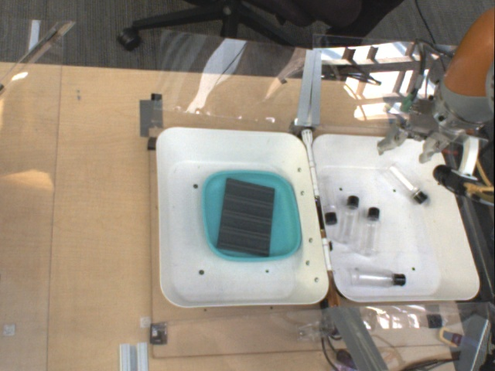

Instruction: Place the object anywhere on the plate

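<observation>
Camera view: gripper (410, 139) fingers spread, gripping nothing; vial (407, 185) just below it, dark block (247, 217) on teal plate (289, 222) far left.

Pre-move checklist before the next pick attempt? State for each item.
1. Plate in place: ok. The teal plate sits in the left bin.
2. Free room on plate: not ok. A dark ribbed block covers most of its middle; only the margins are bare.
3. Objects to pick: ok. Several clear vials with black caps lie in the right bin.
4. Gripper over source: ok. The gripper hangs above the right bin's far edge.
5. Anything between its fingers: cannot tell.
6. Nearest target: ok. One vial lies apart from the rest, close below the gripper.
</observation>
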Available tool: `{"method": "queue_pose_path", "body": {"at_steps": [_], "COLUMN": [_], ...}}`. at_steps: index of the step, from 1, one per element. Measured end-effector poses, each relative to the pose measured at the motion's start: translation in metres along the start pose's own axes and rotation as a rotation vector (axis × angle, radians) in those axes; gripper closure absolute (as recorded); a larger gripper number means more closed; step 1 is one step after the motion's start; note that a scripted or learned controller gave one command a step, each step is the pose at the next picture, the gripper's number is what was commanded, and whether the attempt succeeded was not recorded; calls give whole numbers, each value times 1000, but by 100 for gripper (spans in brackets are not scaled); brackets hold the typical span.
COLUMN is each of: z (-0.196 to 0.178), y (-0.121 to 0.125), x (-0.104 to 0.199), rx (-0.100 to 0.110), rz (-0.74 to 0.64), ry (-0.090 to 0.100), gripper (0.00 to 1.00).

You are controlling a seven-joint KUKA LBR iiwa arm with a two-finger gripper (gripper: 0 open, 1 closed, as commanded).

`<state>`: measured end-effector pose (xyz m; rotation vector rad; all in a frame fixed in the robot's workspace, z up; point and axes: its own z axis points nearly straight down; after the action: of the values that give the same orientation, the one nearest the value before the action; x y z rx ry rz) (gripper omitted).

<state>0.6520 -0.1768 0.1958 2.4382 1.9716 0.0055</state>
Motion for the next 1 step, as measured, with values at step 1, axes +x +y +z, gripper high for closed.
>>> {"method": "queue_pose_path", "body": {"at_steps": [1], "z": [-84], "y": [-65], "x": [-16], "rx": [-2], "rz": [161], "ry": [0], "gripper": [0]}}
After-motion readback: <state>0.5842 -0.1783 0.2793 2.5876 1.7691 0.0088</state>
